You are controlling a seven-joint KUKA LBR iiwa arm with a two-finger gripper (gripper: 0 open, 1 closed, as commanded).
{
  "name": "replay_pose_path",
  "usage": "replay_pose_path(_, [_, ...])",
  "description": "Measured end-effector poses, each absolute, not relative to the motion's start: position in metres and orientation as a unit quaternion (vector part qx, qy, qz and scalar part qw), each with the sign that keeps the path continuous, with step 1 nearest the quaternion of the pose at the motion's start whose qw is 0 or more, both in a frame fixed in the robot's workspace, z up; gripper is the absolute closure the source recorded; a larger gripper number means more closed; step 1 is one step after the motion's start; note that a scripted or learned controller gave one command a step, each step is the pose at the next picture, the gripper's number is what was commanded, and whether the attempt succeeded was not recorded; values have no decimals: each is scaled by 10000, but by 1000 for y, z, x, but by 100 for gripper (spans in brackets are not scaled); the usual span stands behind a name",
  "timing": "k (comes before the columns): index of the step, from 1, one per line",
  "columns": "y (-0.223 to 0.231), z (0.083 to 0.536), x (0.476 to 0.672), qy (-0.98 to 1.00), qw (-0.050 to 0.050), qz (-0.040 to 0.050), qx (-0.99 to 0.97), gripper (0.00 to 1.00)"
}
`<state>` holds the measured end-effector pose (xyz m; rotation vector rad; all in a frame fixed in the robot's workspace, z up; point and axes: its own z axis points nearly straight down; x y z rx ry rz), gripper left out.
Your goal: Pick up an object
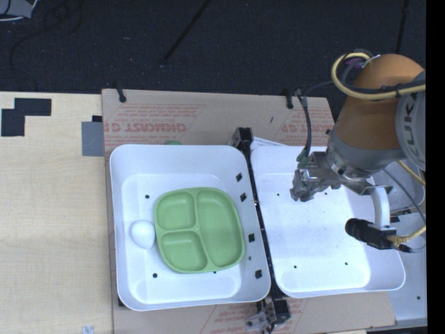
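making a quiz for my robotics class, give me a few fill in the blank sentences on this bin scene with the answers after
1. The green divided plate lies in the ____ bin of the camera view.
2. The plate has ____ compartments.
3. The small white ball sits beside the plate's ____ edge in the camera view.
4. The claw is over the ____ bin of the camera view.

Missing words: left; three; left; right
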<state>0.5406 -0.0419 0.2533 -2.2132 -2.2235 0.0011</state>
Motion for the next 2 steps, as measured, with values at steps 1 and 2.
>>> replay_pose_path(1, [12, 236, 547, -7085, 28, 14, -7057, 100])
replay_pose_path(2, [61, 242, 554, -7086, 17, 4, -7056, 100])
